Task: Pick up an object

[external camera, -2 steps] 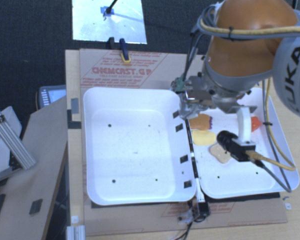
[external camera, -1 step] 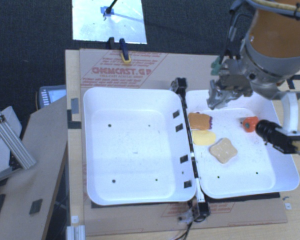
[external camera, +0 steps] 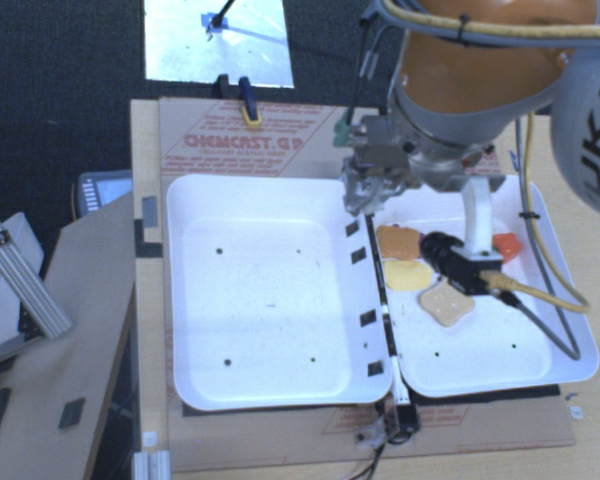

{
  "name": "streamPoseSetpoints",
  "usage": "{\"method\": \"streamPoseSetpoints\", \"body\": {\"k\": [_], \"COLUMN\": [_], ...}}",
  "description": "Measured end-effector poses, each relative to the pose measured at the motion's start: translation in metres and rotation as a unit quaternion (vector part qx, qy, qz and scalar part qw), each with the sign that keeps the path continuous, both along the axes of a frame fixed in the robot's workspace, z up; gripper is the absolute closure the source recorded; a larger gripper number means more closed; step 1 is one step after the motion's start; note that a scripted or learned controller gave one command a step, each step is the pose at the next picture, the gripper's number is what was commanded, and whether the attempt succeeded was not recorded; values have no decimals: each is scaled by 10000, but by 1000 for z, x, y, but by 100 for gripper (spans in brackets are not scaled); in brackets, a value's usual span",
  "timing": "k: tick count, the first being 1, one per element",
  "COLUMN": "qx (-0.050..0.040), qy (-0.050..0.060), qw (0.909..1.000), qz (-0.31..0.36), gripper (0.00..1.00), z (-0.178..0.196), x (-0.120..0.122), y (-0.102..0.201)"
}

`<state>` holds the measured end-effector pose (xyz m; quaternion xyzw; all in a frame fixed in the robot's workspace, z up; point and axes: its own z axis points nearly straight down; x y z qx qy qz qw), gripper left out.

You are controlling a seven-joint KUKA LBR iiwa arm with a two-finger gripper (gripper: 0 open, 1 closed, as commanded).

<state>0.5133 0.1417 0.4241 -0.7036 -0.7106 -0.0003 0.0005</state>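
Two white bins are sitting side by side; your gripper point(external camera: 365, 200) is hovering near their divider, finger state I cannot tell. Food pieces point(external camera: 412, 260) are lying in the right bin point(external camera: 500, 368); centre over one before descending.

The grey arm point(external camera: 590, 98) wears a glossy orange band point(external camera: 490, 28), trails yellow cables point(external camera: 545, 258), and bears black lettering.

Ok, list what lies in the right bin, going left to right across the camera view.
Orange piece → yellow piece → tan toast-shaped piece → red-orange piece.
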Motion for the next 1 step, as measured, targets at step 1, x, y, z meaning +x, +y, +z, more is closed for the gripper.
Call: {"method": "streamPoseSetpoints", "body": {"k": [1], "qx": [8], "qy": [-11], "qw": [10000], "qz": [2], "gripper": [100], "z": [10], "x": [-28], "y": [47]}}
